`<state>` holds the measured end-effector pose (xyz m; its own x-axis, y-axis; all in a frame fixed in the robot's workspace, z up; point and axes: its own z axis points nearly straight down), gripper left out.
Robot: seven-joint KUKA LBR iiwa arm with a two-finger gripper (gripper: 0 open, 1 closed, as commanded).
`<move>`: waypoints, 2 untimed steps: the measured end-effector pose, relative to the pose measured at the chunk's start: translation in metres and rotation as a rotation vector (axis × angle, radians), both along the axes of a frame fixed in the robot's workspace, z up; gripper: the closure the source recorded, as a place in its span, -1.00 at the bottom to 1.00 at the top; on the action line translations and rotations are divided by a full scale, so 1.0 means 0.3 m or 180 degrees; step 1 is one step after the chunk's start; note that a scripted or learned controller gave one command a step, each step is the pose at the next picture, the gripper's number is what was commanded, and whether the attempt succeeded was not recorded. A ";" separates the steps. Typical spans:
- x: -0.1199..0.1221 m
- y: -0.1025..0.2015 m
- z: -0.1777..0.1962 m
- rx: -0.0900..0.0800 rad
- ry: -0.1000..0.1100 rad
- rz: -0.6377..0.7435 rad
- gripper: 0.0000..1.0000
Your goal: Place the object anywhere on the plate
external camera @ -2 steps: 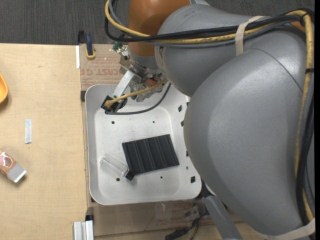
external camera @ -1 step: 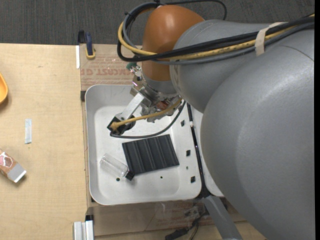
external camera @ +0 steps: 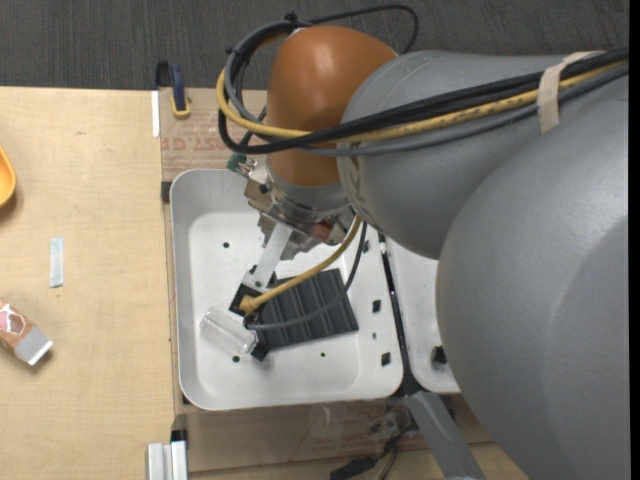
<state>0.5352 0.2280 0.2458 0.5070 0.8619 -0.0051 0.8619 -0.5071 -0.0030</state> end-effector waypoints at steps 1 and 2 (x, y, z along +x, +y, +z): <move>0.000 -0.001 0.000 0.0000 -0.0001 0.0000 -1.00; 0.003 -0.008 0.025 -0.0009 0.0011 -0.0010 1.00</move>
<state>0.5360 0.2255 0.2533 0.5098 0.8603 -0.0093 0.8603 -0.5098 -0.0044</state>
